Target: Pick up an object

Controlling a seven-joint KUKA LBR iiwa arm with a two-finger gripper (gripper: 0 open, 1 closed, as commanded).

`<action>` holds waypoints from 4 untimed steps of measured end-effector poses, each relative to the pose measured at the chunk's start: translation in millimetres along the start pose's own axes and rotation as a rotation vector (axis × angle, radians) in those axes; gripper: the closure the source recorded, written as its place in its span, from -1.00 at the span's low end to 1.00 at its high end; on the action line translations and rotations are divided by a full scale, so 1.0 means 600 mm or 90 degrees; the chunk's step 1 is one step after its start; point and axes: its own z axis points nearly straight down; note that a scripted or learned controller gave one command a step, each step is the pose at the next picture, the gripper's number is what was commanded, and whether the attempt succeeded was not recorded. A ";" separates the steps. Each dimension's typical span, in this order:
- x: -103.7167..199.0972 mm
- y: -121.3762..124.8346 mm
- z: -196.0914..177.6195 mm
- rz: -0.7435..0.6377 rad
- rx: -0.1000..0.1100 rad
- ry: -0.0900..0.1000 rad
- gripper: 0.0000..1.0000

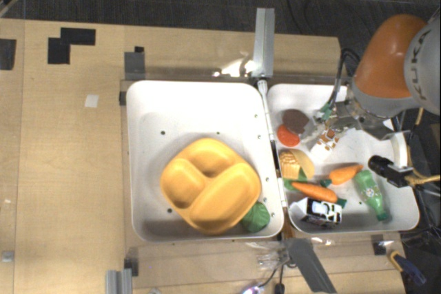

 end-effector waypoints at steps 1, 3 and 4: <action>-0.052 0.024 0.078 0.046 -0.021 -0.008 -1.00; -0.103 0.082 0.065 0.084 -0.036 -0.010 1.00; -0.201 0.055 0.061 -0.116 -0.004 -0.003 1.00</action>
